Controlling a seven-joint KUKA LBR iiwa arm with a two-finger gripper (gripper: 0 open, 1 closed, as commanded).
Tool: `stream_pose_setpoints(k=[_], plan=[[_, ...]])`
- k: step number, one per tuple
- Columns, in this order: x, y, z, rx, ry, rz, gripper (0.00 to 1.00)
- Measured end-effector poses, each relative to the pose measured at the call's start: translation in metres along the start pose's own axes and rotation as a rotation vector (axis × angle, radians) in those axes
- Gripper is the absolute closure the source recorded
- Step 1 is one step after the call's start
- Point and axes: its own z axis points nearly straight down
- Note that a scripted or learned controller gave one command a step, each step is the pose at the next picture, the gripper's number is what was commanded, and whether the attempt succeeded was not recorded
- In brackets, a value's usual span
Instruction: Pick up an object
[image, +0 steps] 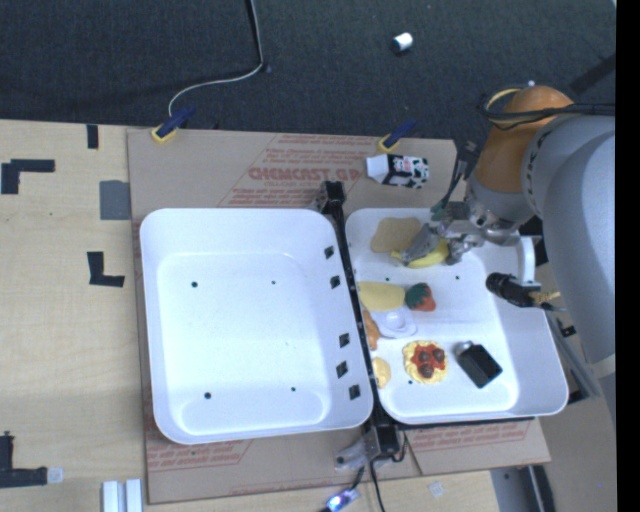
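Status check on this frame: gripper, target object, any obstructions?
Gripper low in right bin, at the banana. Grasp unconfirmed. Tan slice close beside; black block and pizza toy well apart.

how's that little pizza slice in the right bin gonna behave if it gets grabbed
The pizza slice lies flat on the right bin floor, so probably hard to get fingers under. It looks like a small toy, likely light and stiff. Its flat shape suggests it would slide rather than roll if pushed.

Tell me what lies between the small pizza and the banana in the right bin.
In the camera view, a yellow wedge and a strawberry-like toy lie between the small pizza and the banana, on the right bin floor.
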Motion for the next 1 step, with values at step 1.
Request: stream_pose_setpoints(k=[1], plan=[[0.0691,0.0032,-0.0636,-0.020,0.000,-0.002,1.00]])
